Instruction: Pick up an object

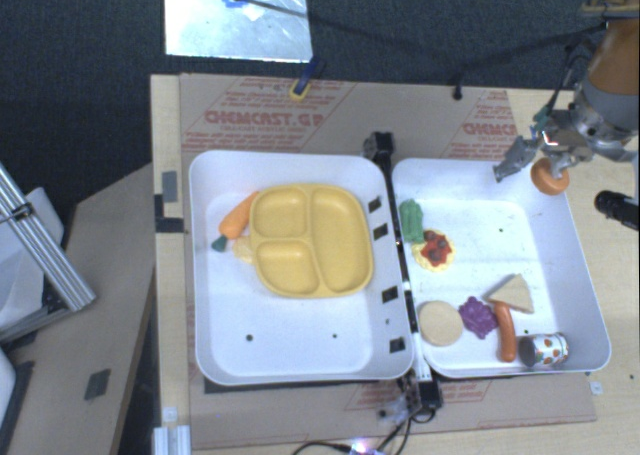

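The tabletop (120, 233) under me is pale wood, with a sheet of brown printed cardboard (400, 108) lying on it beneath both bins. The left shallow white bin (215, 333) carries a yellow plastic divided plate (308, 240) near its middle, three compartments showing. Tucked against the plate's left edge, toward the bin's left wall, lies an orange toy carrot (236, 216) with a green tip, tilted.

The right shallow white bin (540, 218) holds the smaller toys. Near its left wall, toward the far half, a green leafy toy vegetable (411, 219) stands just beside a small yellow pizza slice with red topping (435, 250). Along the near edge sit a round tan cracker-like disc (440, 323), touching a purple bunch of toy grapes (477, 316). Just right of the grapes an orange-red toy sausage (505, 331) lies lengthwise, its far end under a tan wedge of toy bread (513, 293). In the near right corner a small printed tin can (546, 349) lies on its side.

My arm (612, 83) comes in over the far right corner of the right bin. My gripper (545, 158) hangs just above that bin's far rim, and a small round orange toy fruit (549, 177) sits at my jaws, right at the rim. I cannot tell whether my jaws are wide or narrow, or whether they actually pinch it.
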You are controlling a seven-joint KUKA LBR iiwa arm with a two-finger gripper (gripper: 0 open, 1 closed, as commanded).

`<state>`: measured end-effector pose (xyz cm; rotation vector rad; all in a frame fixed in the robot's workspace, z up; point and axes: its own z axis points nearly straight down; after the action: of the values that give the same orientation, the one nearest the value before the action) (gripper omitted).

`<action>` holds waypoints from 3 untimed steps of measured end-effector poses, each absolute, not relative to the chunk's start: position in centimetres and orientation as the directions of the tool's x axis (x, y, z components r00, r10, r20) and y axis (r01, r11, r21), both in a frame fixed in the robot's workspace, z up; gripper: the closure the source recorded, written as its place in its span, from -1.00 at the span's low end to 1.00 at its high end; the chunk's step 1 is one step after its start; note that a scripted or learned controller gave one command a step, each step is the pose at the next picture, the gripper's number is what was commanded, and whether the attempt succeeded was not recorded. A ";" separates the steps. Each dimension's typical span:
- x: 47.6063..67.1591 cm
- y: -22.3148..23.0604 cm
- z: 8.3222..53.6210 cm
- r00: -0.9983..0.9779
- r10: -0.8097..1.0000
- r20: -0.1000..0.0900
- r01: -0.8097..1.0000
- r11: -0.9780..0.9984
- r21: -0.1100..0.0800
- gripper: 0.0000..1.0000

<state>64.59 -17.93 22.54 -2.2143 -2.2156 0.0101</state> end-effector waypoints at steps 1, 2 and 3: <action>64.8 -17.9 23.4 -0.003 1.000 -0.001 1.000 0.003 0.002 -1.00; 65.3 -17.5 19.1 -0.006 1.000 0.000 1.000 0.006 -0.001 -1.00; 64.8 -17.2 12.9 -0.003 1.000 0.001 1.000 0.003 -0.004 -1.00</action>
<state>64.80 -17.19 12.90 -2.2163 -2.2223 0.0030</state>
